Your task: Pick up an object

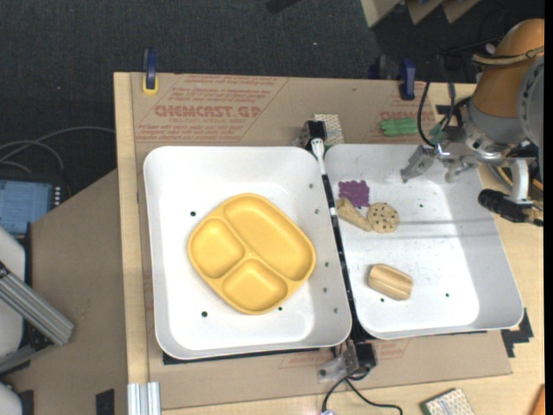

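The right bin [484, 292] holds a purple toy [352, 191], a tan wedge [352, 214], a chocolate-chip cookie [384, 218] and a tan bread roll [390, 281]. My gripper [429, 171] hangs over the far edge of that bin, to the upper right of the purple toy. It is open, its two fingers are spread apart, and nothing is between them. The roll lies well below it, toward the bin's near side.
A yellow divided plate [251, 251] lies in the left bin [173, 188]. A green object [399, 128] rests on the bench beyond the right bin. A black and white part [318, 133] sits at the far end of the seam between the bins.
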### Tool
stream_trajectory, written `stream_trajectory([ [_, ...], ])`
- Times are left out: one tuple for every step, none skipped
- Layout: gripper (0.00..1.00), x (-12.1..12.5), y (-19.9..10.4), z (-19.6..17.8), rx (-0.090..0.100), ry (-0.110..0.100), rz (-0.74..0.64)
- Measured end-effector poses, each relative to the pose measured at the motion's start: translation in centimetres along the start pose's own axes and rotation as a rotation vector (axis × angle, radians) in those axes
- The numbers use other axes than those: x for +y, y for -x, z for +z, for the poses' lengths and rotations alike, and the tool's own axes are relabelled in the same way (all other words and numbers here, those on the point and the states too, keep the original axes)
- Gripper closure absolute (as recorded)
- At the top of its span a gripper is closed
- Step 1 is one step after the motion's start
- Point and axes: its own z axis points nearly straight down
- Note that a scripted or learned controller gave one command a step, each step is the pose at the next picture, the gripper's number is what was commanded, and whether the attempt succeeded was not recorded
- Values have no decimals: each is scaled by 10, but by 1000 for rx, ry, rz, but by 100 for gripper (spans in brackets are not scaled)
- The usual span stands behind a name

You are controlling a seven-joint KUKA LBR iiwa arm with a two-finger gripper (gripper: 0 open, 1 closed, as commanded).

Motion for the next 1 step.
stream_trajectory([
  [0,2,-43,31,1,3,-6],
])
